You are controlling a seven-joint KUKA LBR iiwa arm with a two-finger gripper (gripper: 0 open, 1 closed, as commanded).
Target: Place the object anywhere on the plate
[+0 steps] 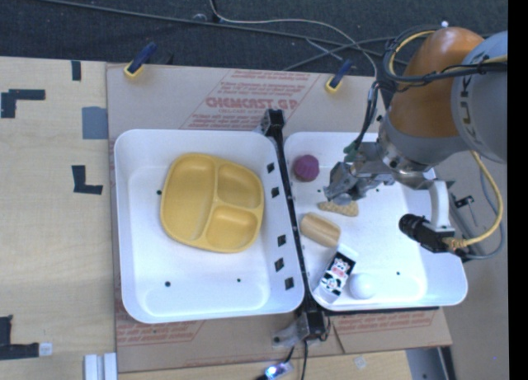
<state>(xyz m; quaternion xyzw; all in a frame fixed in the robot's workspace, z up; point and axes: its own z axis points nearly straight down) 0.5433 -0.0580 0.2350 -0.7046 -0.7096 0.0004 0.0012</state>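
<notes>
A yellow plate (213,203) with three compartments lies in the left bin (140,279). In the right bin (429,283) lie a purple ball (307,167), a tan bread-like roll (319,229), a flat tan cracker-like piece (339,207), a small black-and-white carton (337,277) and a white egg-like ball (361,286). My gripper (344,188) hangs low over the right bin, directly above the cracker-like piece and just right of the purple ball. Its tips are dark and merge with the wrist body.
A black divider (285,213) runs between the two bins. Cables (330,40) trail across the dark floor behind the bench. Yellow clamps (141,58) hold the cardboard at the back. The arm's black side fitting (421,232) overhangs the right bin's right part.
</notes>
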